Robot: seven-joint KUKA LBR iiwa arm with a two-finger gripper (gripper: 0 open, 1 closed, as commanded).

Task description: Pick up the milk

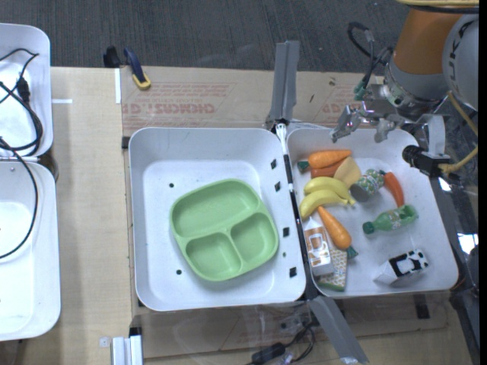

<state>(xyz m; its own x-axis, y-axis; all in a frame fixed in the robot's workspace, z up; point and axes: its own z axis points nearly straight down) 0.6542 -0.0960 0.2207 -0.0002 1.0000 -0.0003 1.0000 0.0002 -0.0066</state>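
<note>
The milk is a small white carton with black cow patches. It lies on its side near the front right corner of the right bin. My gripper hangs over the far left corner of that bin, well behind the milk and apart from it. Its two fingers are spread open with nothing between them. The grey arm with its orange band comes in from the upper right.
Between gripper and milk lie carrots, bananas, a small can, a green bottle and an orange-and-white box. The left bin holds a green divided plate. A black cable runs by the right bin's far right rim.
</note>
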